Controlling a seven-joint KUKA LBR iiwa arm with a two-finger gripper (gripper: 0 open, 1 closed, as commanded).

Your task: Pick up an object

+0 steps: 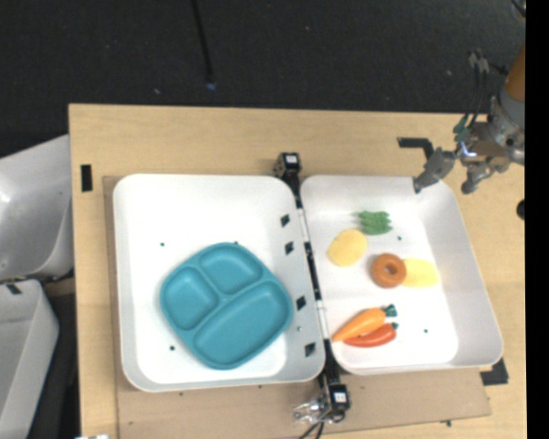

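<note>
The claw (446, 174) is seen wide open, with nothing held, above the right bin's (457, 337) top corner. In that bin, a carrot (361, 322), a donut (388, 270) and other toy food are laid.

The counter (210, 135) and both bins were viewed from above at a slant, the hand (446, 174) at upper right.

A light wooden bench (210, 140) fills the middle and lower frame. Behind it, across the top, lies a dark speckled floor (256, 35). At the left edge sits a white, rounded piece of equipment (18, 218), evenly lit.
</note>
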